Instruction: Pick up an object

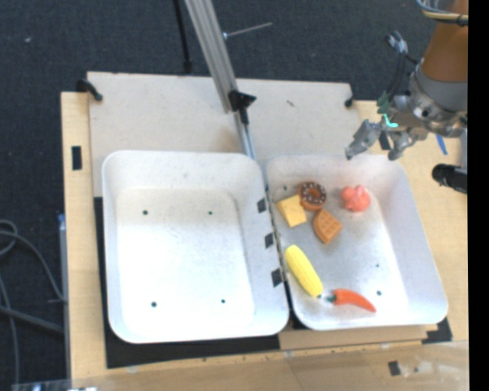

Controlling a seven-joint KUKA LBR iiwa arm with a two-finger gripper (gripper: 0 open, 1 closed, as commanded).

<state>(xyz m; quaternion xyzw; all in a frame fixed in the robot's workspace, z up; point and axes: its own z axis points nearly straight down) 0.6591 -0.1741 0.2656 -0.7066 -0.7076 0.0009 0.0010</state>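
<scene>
Arm: you see the grey KUKA arm (442, 63) reaching in from the right, its orange band high in the upper right corner.
Gripper: the gripper (378, 142) hangs over the far rim of the right bin, near that bin's far right corner. Its fingers look spread apart, with nothing between them.
Right bin: the right bin (416, 251) holds all six toy foods you could choose from.
Doughnut: a chocolate doughnut (313, 195) sits toward the far side of the bin, touching the cheese wedge's far right corner.
Cheese: a yellow cheese wedge (292, 211) lies just left of the doughnut, close to the bin's left wall.
Waffle: a tan waffle (327, 226) lies just in front of the doughnut, near the bin's middle.
Pink piece: a pink rounded toy (355, 199) rests to the right of the doughnut, apart from it; you cannot tell what food it is. It is the item nearest the gripper.
Corn: a yellow corn cob (304, 270) lies slantwise near the left wall, toward the near side.
Carrot: an orange carrot (352, 300) lies along the near rim, its green end touching the corn's near tip.
Left bin: the left bin (122, 177) sits beside the right one, their inner walls touching.
Counter: the counter (77, 243) carries both bins, and a slanted metal rail (213, 43) rises from behind them.
</scene>
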